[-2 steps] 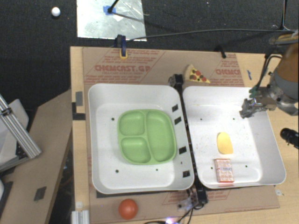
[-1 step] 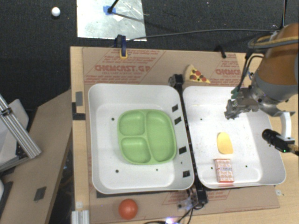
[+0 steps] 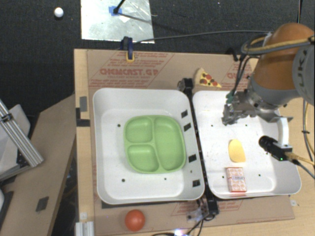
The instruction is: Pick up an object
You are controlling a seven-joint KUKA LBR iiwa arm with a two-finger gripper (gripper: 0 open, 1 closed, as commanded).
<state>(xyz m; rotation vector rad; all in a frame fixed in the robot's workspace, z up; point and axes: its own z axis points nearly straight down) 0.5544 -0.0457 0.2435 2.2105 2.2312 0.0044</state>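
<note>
In the right bin (image 3: 211,107) lie a yellow oval piece (image 3: 237,151) and, nearer the front, a small pink and white box (image 3: 236,179). The left bin (image 3: 106,132) holds a green divided plate (image 3: 154,143). My gripper (image 3: 229,117) hangs over the back part of the right bin, above and a little left of the yellow piece. Nothing shows between its fingers.
A toy pizza slice (image 3: 207,78) lies on the cardboard behind the right bin. An orange ball (image 3: 134,220) rests on the cardboard in front of the left bin. A black part of the arm (image 3: 272,147) juts over the right bin's right side.
</note>
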